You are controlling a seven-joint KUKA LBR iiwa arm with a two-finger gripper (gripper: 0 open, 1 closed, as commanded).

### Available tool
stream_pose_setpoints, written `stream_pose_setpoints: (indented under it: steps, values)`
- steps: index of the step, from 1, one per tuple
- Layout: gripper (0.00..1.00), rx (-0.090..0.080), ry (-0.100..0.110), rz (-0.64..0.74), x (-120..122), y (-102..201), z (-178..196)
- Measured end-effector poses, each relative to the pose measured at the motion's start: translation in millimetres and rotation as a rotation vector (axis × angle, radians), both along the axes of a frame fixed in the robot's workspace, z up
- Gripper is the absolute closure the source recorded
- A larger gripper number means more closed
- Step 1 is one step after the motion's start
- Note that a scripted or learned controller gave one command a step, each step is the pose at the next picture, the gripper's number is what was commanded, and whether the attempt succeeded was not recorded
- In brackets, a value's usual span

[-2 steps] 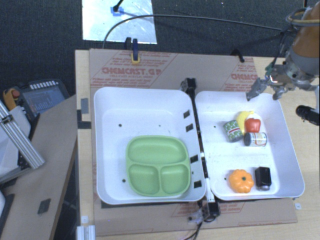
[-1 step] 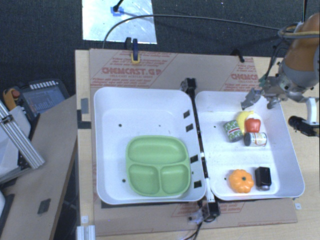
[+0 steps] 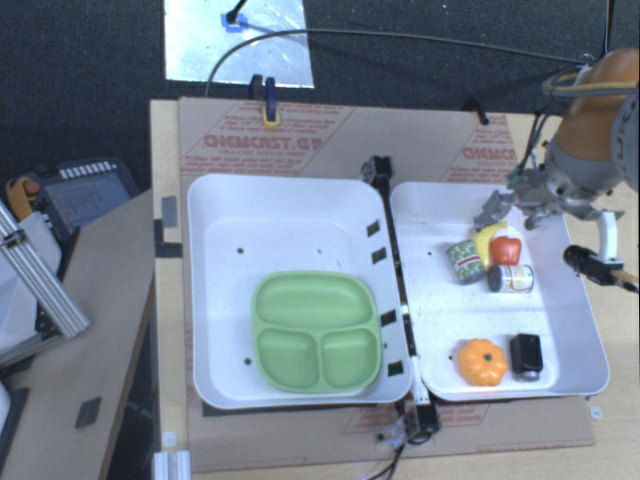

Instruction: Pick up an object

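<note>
- Gripper (image 3: 497,211) hangs over the right bin (image 3: 570,318) at its 12 o'clock edge; whether it grips anything I cannot tell.
- Left bin (image 3: 215,268) holds a green divided plate (image 3: 316,330) at 6 o'clock.
- Orange pumpkin (image 3: 481,361) at the right bin's 6 o'clock, black block (image 3: 526,355) just beside it.
- Cans (image 3: 512,278) and a red-yellow item (image 3: 500,244) cluster just below the gripper.
</note>
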State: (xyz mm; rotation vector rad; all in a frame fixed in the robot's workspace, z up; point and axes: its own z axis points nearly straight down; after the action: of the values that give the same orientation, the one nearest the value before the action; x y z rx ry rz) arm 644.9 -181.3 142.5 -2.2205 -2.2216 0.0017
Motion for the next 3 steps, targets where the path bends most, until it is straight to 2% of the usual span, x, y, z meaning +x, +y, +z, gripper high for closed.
stream_pose_setpoints:
  steps: [1,2,3]
  values:
    - [1.00,-0.002,-0.007,0.002,1.9,0.0,13.9]
    - [1.00,-0.002,-0.010,0.003,7.8,-2.0,78.8]
    - [1.00,-0.001,-0.007,0.004,9.1,-2.2,117.6]
